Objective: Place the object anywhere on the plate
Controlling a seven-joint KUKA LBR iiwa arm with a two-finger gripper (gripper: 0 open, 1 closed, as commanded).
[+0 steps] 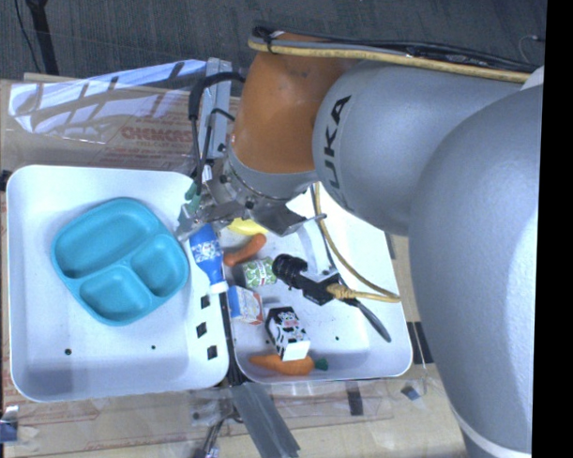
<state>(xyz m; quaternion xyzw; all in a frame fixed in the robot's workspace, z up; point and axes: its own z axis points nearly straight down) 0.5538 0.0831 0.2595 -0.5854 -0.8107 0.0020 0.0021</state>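
Observation:
A blue plate with three compartments lies in the left bin, with nothing on it. My gripper hangs over the wall between the two bins, just right of the plate's far right edge. Directly under it a blue and white pack lies on the dividing edge. The wrist hides whether the gripper touches the pack.
The right bin holds a yellow piece, an orange piece, a green and white packet, a black and white cube and a carrot. The arm covers that bin's far part.

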